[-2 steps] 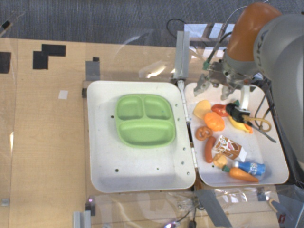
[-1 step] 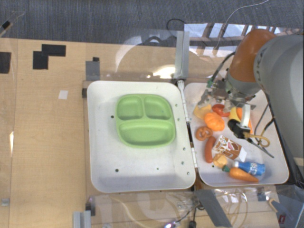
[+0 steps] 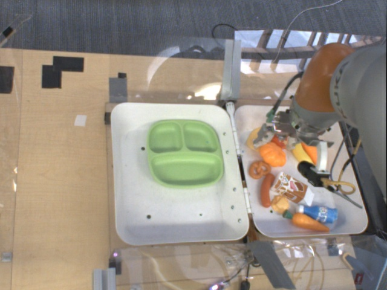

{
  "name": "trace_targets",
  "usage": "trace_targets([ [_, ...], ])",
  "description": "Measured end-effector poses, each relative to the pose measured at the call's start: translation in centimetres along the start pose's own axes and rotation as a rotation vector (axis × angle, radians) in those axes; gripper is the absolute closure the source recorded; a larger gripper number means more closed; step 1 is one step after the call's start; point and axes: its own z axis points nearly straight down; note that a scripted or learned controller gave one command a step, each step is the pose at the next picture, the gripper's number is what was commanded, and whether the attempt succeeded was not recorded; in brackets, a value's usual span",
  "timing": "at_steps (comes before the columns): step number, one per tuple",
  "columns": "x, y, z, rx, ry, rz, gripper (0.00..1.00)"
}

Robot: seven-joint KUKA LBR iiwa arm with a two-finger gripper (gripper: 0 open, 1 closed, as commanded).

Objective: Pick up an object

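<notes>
My gripper (image 3: 270, 135) hangs low over the upper left part of the right bin (image 3: 357, 222). It is just above an orange pepper-like toy (image 3: 274, 156) and beside a yellow piece (image 3: 252, 139). No object can be made out between the fingers. Several other toy foods lie in this bin: a brown pretzel (image 3: 259, 170), a red sausage (image 3: 266, 190), a brown-and-white carton (image 3: 291, 189), a blue bottle (image 3: 320, 213), a carrot (image 3: 309, 222) and a yellow-orange piece (image 3: 305, 153).
The left bin (image 3: 130, 162) holds a green divided plate (image 3: 184, 153) near its middle. A metal divider post (image 3: 230, 77) stands between the bins at the back. The grey arm with its orange band (image 3: 323, 77) covers the right bin's upper right.
</notes>
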Motion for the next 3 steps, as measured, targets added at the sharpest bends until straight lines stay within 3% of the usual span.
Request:
trace_targets([
  [1,-0.7,0.2,2.9,-0.007,0.001,-0.062,0.0],
  [2,-0.6,0.3,1.8,-0.012,0.002,-0.062,1.0],
  [3,4.3,3.9,-9.6,-0.003,0.0,-0.118,1.0],
])
